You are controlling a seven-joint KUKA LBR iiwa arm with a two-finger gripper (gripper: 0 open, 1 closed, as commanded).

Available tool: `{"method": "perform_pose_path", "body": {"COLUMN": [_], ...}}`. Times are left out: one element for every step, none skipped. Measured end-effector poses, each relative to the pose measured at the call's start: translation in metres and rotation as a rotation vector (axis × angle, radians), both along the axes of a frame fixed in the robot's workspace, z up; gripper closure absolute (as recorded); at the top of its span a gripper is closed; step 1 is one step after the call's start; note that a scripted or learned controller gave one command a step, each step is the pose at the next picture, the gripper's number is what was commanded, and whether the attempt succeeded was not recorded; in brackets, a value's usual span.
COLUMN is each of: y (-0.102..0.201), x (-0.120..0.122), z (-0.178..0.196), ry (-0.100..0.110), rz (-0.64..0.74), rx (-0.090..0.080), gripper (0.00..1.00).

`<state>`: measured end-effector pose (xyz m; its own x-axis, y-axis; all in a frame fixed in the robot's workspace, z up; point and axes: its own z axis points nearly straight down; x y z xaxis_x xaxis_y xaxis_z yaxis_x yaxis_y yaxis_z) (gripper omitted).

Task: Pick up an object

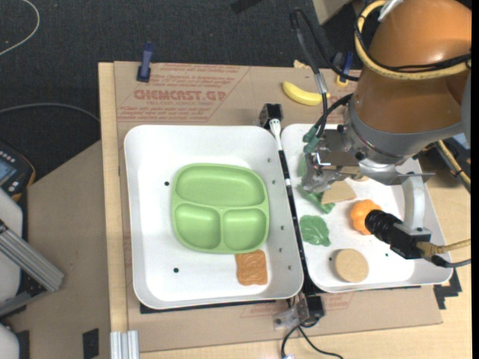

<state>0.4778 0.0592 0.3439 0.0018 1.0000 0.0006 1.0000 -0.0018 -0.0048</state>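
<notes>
- Over the right bin (pixel 426 275), the arm (pixel 412 73) hangs low, gripper (pixel 318 179) down near the bin's left wall; whether it's clenched or released, cannot tell from this angle.
- Just beneath it: a green leafy piece (pixel 315 231), a tan slice (pixel 340 193), an orange ball (pixel 361 215), a round cracker (pixel 350 265).
- Left bin (pixel 146 200): green divided plate (pixel 221 206), orange waffle piece (pixel 252 268) touching its lower edge.
- Banana (pixel 301 93) lies on the cardboard (pixel 187 96) behind.

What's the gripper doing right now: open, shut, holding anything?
Gripper: cannot be told; it is low over the right bin, near the green leafy pieces.
</notes>
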Motion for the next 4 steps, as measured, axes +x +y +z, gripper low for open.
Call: {"method": "perform_pose_path", "body": {"y": [-0.013, -0.036, 0.047, 0.018], "x": [0.002, 0.001, 0.002, 0.001], "z": [0.101, 0.014, 0.033, -0.040], "ry": [-0.019, 0.004, -0.009, 0.005], "rz": [0.002, -0.002, 0.010, -0.002], "rx": [0.001, -0.002, 0.001, -0.003], "gripper": [1.00, 1.00, 1.00, 1.00]}}
